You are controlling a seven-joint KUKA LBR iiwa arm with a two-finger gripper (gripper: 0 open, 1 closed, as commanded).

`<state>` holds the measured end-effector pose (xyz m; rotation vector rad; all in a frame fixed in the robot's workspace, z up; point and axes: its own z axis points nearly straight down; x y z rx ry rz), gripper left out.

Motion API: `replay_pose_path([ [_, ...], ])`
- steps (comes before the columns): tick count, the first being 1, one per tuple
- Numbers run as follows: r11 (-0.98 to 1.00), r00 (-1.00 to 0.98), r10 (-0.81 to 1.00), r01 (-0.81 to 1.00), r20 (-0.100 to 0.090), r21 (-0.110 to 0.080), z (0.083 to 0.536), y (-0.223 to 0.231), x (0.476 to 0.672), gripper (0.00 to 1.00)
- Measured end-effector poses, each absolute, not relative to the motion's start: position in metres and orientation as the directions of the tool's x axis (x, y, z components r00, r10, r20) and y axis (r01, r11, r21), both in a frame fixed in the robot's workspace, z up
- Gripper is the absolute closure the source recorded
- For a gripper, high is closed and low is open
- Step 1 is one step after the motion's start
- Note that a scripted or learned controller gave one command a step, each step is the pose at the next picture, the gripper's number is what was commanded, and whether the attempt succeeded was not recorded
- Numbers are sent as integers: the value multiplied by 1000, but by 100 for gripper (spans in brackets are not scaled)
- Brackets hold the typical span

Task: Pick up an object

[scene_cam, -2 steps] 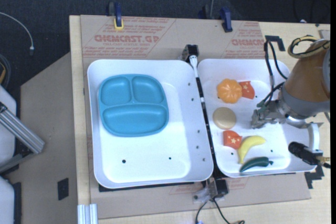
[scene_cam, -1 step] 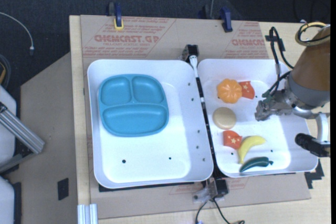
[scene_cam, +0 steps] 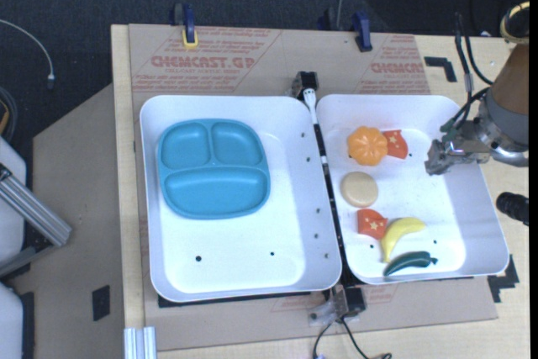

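The arm reaches in from the right; gripper (scene_cam: pixel 440 157) over the right bin (scene_cam: pixel 479 219).

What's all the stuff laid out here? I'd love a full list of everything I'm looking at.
bins: 2, white, side by side on the bench
divided plate: 1, blue, left bin
orange fruit: 1, orange, right bin, upper part
red pieces: 2, red, one beside the orange fruit, one near the banana
round piece: 1, beige, right bin, middle
banana: 1, yellow, right bin, lower part
green vegetable: 1, dark green, below the banana
clamps: 2, blue, board's far edge
gripper: 1, grey, over the right bin's right side
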<state>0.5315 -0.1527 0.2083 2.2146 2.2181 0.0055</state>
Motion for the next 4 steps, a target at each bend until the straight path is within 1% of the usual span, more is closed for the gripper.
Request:
replay_pose_path([
  [1,1,-1,1000,1000,-2,5,249,-153,532,100],
  [2,6,-6,1000,1000,3,-1,235,-103,540,100],
  [4,5,-5,1000,1000,1,-1,217,-6,555,100],
])
